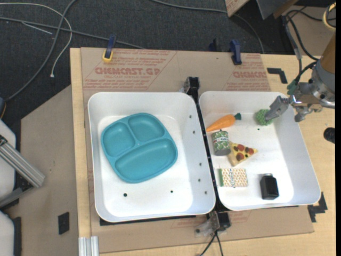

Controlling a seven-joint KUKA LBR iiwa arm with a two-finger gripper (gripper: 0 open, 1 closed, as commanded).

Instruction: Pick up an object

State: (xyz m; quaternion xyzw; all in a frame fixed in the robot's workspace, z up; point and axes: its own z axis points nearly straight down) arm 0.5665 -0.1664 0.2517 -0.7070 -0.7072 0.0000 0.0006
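Over the right bin [298, 143], the claw [288, 106] sits beside the green broccoli [262, 117]; I cannot tell if it grips.

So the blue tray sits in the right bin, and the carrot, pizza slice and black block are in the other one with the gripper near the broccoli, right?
Not quite: the blue tray sits in the left bin. The camera view shows the carrot, pizza slice and black block in the right bin, with the gripper near the broccoli.
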